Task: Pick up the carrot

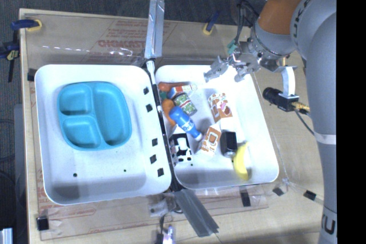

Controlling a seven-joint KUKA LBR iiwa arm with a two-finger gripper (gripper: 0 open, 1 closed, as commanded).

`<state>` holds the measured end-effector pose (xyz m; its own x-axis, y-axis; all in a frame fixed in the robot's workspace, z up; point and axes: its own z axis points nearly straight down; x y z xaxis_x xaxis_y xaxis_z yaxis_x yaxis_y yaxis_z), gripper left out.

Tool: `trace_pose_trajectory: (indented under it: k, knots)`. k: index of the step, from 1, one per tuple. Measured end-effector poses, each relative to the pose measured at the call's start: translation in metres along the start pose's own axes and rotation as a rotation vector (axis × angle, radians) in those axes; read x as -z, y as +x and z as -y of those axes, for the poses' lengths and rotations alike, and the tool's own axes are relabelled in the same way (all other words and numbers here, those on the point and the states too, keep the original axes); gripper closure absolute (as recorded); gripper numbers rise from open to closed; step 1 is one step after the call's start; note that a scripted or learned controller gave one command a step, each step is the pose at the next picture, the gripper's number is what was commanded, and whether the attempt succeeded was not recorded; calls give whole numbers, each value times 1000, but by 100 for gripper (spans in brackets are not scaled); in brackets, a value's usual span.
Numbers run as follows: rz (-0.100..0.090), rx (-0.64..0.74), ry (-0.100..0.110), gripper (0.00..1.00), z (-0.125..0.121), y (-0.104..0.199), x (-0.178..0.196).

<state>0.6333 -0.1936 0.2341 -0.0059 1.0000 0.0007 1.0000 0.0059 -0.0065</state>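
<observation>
Two shallow white plastic bins [260,123] observed. A light blue sectioned plastic tray [94,114] lies in the bin farther from the grey metal two-finger gripper [227,68]. Nearer bin: orange carrot [167,104], blue bottle with white cap [184,120], yellow banana [241,162], black block [229,143], brown-and-white printed cartons [220,107], black-and-white patterned piece [181,151].

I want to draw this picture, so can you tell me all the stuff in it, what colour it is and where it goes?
Bins: 2, white, side by side on bench.
Tray: 1, blue, left bin.
Carrot: 1, orange, right bin, by divider.
Bottle: 1, blue, right bin.
Cartons: 2, brown and white, right bin.
Banana: 1, yellow, right bin, front.
Black box: 1, beside banana.
Gripper: 1, grey, above right bin's back edge.
Arm: 1, grey, orange band, right.
</observation>
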Motion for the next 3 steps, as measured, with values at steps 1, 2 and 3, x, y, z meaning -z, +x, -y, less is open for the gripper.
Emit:
trace_pose_trajectory:
  k: [1, 2, 3]
  knots:
    - [1, 438, -2, 0, 54, -17, -39]
    - [2, 811, -3, 0, 106, 22, 4]
    - [4, 812, -2, 100, 105, 20, 14]
